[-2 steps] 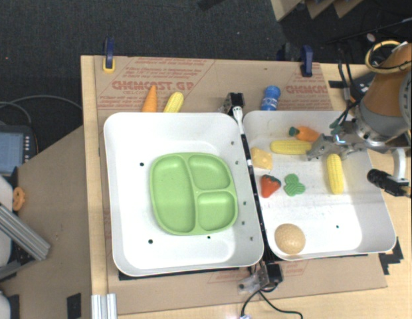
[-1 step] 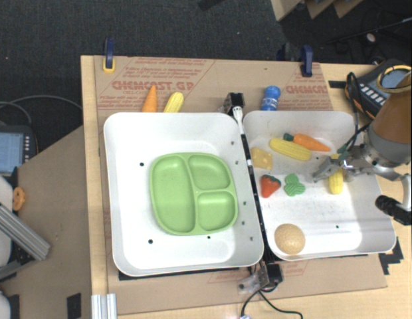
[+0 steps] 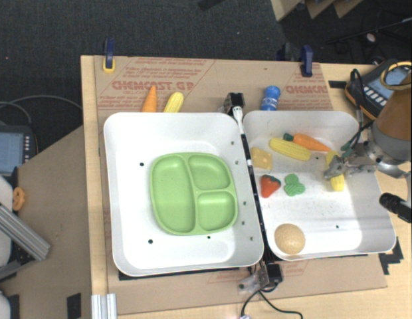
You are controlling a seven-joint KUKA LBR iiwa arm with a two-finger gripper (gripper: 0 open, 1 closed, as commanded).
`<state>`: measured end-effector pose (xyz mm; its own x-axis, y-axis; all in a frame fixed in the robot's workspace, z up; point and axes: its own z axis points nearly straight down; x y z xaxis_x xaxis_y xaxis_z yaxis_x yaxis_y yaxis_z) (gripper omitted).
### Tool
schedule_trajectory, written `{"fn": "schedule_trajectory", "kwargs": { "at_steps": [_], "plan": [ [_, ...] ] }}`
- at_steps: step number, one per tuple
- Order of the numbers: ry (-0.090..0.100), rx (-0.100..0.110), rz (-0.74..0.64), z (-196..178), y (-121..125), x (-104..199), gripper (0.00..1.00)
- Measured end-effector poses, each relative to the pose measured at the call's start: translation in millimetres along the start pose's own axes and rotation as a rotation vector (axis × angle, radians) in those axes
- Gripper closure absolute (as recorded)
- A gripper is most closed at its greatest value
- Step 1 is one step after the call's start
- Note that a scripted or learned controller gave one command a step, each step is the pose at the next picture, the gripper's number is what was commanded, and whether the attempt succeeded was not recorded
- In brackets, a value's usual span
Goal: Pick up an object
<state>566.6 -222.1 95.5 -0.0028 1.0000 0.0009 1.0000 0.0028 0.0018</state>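
End effector (image 3: 337,169) low in right bin (image 3: 365,241); finger state unclear beside a yellow piece (image 3: 337,181).

Divided tray (image 3: 193,193) in left bin (image 3: 126,138); toy foods (image 3: 290,149) in right bin (image 3: 365,234)

Both bins look like white moulded plastic, smooth, slight sheen: left bin (image 3: 126,178), right bin (image 3: 365,238). Green divided tray (image 3: 193,193) is matt plastic, soft finish, no glare. Desk (image 3: 193,72) top is covered in brown kraft paper or card with red print, matt, fibrous. Toy food looks like plastic: corn cob (image 3: 290,149) and carrot (image 3: 311,141) smooth with low gloss, strawberry (image 3: 270,185) a bit shinier, broccoli (image 3: 294,185) bumpy. Bread roll (image 3: 290,238) matt tan. Tool (image 3: 340,167) looks like bare grey metal, dull. Blue clamps (image 3: 306,60) plastic-coated. Floor (image 3: 46,18) is dark carpet, rough weave.
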Motion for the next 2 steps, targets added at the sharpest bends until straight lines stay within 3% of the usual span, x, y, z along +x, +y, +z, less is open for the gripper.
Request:
{"fn": "schedule_trajectory", "kwargs": {
  "at_steps": [1, 2],
  "plan": [
    [0.001, -0.002, -0.006, -4.6, 50.2, 79.4, 1.0],
    [-0.007, 0.007, 0.002, 7.6, 50.5, 121.6, 1.0]
  ]
}}
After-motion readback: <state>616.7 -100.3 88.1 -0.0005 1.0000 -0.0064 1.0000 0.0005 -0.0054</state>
